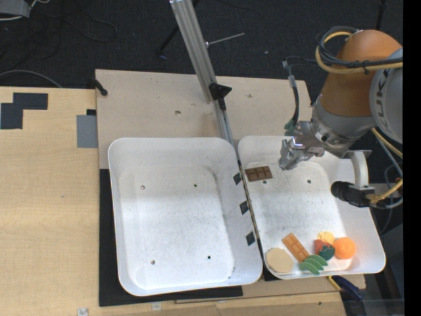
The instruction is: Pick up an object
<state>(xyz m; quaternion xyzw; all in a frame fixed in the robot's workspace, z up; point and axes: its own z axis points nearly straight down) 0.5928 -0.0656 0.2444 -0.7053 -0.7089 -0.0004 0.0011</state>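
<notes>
Clustered in the near corner of the right bin (368, 259) are six small items: one pale disc (279, 261), one tan wafer (296, 247), one green piece (315, 263), one red piece (321, 247), one yellow piece (326, 236) and one orange ball (344, 247). All six are seen close to the bin's near rim, some touching one another. One brown chocolate bar (258, 173) is found apart from them, flat on the floor at the far left of the same bin, just beside the dividing edge. Open floor is noted between the bar and the cluster. The left bin (125, 176) is seen alongside, its right rim meeting the right bin. Two bins are counted on the table (46, 176). The gripper (291, 158) is placed over the right bin's far part, just right of the bar, nothing seen between its fingers; whether they are apart or together cannot be told.
</notes>
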